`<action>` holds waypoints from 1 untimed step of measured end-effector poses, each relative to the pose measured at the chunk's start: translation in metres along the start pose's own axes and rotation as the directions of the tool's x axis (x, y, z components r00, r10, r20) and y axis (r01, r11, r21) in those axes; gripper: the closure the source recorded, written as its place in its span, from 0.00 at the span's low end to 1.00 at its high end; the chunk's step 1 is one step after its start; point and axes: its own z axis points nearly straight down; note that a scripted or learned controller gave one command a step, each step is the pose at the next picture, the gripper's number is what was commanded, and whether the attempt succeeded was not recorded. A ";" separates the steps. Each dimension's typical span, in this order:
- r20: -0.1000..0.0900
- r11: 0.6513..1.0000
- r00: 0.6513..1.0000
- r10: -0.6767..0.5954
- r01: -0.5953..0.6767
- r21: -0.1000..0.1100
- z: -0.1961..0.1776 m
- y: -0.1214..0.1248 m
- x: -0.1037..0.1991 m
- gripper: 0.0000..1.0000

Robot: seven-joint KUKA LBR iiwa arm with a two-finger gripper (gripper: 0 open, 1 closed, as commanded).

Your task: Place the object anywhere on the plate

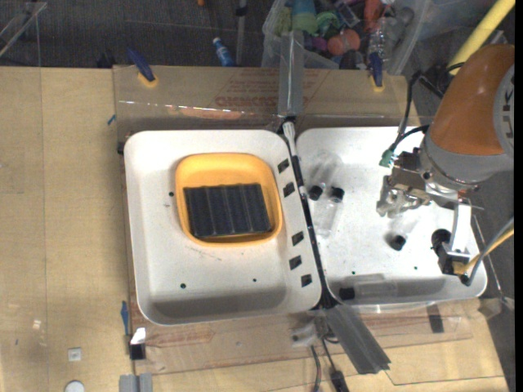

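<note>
An orange-yellow plate (187, 172) sits in the left bin (147, 243). A black ribbed rectangular object (226, 210) lies flat on the plate, covering most of its middle. My gripper (399, 200) hangs over the right bin (359, 158), well to the right of the plate and apart from the black object. The grey arm with its orange band (470, 113) reaches in from the right above it. Nothing shows under the gripper.
A dark divider (301, 219) runs between the two bins. Small black knobs (325, 193) and another small black piece (396, 240) lie on the right bin's floor. A box of colourful toys (343, 11) stands behind the bench.
</note>
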 end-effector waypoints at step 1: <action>0.002 1.000 1.000 -0.027 0.027 -0.003 -0.006 0.053 -0.007 1.00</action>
